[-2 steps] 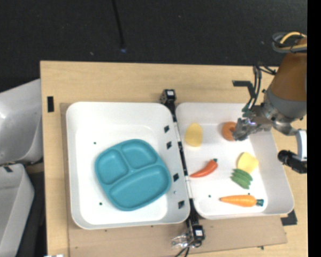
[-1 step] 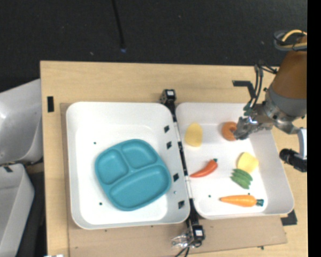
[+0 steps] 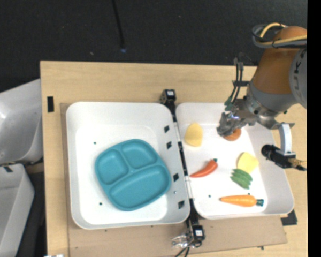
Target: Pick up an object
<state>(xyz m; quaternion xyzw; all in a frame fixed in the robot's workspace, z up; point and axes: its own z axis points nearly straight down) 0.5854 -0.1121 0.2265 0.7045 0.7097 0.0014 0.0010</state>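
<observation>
The desk (image 3: 53,143) is light wood and carries two white bins side by side. The left bin (image 3: 80,116) holds a blue plate (image 3: 131,174) with three parts. The plate lies near the middle of that bin, a bit toward the near edge.

The right bin (image 3: 278,191) holds toy food. A yellow round toy (image 3: 193,134) sits close to the bin's left wall, toward the far edge. A red pepper (image 3: 204,168) lies nearer the front, just beside the left wall. An orange carrot (image 3: 238,200) lies flat along the bin's near edge. A green pod (image 3: 241,178) lies above the carrot, and a yellow piece (image 3: 247,162) touches it on the far side. Both are toward the right side of the bin.

The arm (image 3: 275,74) is grey with an orange top and reaches over the far right corner of the right bin. Its hand (image 3: 228,126) is low over the bin's far edge, right on top of a small orange thing (image 3: 232,135). The orange thing peeks out under the hand. I cannot tell if the hand is spread or pressed together, or if it is pinching the orange thing.
</observation>
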